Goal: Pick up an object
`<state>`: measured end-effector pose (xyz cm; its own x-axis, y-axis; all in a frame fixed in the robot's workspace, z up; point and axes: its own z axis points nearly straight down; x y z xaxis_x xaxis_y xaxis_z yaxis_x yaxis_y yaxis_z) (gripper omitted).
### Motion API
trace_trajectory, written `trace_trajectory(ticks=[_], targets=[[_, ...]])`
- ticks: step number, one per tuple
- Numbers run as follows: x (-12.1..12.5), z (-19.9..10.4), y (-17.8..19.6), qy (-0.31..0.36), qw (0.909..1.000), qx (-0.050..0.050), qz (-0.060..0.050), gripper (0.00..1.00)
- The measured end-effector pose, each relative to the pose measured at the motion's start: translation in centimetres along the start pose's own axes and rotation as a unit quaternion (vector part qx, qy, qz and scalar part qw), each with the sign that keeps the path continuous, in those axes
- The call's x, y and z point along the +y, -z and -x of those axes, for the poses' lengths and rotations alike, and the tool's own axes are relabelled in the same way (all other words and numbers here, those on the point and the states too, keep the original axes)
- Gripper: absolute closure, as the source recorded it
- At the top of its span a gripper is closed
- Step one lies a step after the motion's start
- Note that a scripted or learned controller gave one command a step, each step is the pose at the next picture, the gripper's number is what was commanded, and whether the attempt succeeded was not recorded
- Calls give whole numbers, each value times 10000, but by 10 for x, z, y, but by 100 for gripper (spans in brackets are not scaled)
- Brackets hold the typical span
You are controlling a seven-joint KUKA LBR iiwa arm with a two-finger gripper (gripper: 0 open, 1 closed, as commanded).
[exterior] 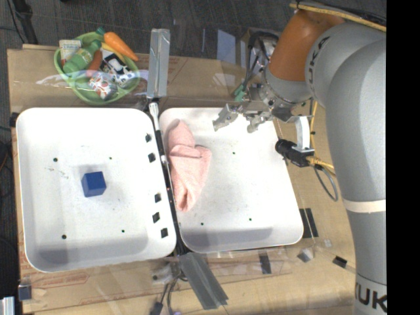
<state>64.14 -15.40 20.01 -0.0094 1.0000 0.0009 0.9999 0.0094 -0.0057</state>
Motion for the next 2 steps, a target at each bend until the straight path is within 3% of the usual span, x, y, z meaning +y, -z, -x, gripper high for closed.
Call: trace_trajectory(ticks=[1,2], targets=[[6,-27,-76,686,9976,0,4,0],[16,-19,26,1091,9940,-10,29,0]])
